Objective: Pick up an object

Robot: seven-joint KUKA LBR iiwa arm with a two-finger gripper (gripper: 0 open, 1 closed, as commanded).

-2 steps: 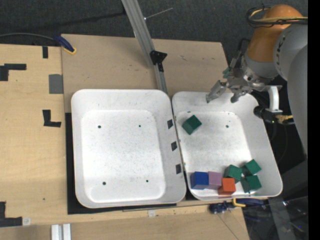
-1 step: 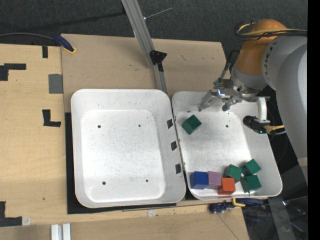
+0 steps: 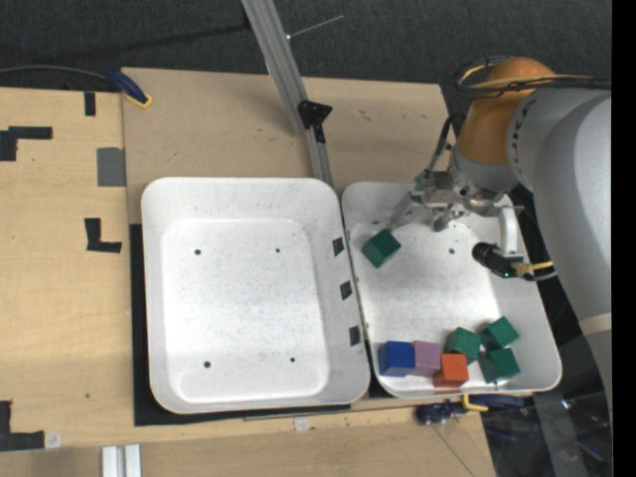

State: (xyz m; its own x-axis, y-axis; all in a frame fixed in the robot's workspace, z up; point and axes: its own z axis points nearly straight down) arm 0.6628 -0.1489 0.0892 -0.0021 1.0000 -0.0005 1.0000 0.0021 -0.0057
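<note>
In the right bin (image 3: 417, 286) a green block (image 3: 380, 247) sits tilted near the upper left corner. My gripper (image 3: 418, 216) hangs over the bin's upper part, just up and to the right of that block and very close to it. Whether it touches the block is unclear from this angle. Along the bin's lower edge lie a blue block (image 3: 397, 357), a pale purple block (image 3: 427, 356), an orange block (image 3: 453, 368) and three more green blocks (image 3: 494, 350), bunched together.
The left bin (image 3: 243, 291) lies beside the right one, and their rims meet at the middle. A slanted metal pole (image 3: 288, 68) ends at a black clamp above the bins. The grey arm (image 3: 566, 187) covers the right bin's right side.
</note>
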